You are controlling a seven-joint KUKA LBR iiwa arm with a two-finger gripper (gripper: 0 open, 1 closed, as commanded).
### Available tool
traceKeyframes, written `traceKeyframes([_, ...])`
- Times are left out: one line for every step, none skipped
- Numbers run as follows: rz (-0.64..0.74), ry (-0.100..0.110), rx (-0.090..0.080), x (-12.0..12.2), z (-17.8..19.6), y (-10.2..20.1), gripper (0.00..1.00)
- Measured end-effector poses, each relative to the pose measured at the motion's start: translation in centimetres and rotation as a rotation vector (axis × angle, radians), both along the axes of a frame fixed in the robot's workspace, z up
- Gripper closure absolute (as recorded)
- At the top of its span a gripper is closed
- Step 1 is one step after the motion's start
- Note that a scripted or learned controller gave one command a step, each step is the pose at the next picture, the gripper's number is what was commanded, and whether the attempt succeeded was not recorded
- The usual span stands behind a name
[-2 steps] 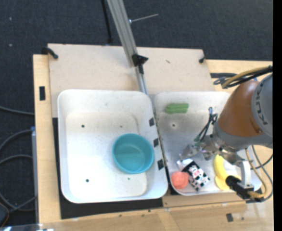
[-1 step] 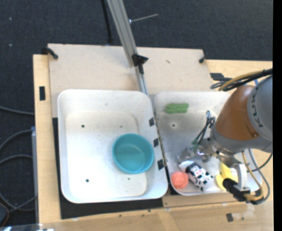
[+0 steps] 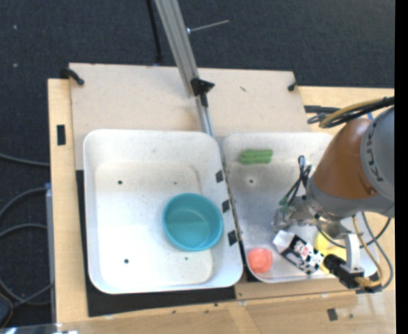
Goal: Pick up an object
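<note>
Dark carpet surrounds the tan bench [image 3: 134,96], which bears both white bins. From my remote seat I see the arm [image 3: 354,165] over the right bin [image 3: 260,186], its gripper [image 3: 291,218] low near that bin's front; whether it is apart or clamped I cannot tell. In the left bin [image 3: 120,158] sits a teal bowl [image 3: 192,221]. The right bin holds a green block [image 3: 255,157] at the back, an orange ball [image 3: 260,259] at the front corner, and small black-and-white and yellow items [image 3: 308,252] beside the gripper.
</note>
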State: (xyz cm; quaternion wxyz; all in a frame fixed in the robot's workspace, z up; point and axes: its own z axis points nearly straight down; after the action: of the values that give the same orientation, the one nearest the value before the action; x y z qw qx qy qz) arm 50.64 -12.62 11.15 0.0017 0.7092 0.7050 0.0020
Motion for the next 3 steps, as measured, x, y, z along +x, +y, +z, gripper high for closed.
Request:
traceKeyframes([0.001, -0.002, -0.002, -0.5, 5.8, -0.7, 1.00])
traceKeyframes([0.009, -0.002, -0.002, -0.4, 10.1, -1.2, 1.00])
traceKeyframes([0.010, -0.003, -0.003, -0.1, 15.5, -1.2, 1.00])
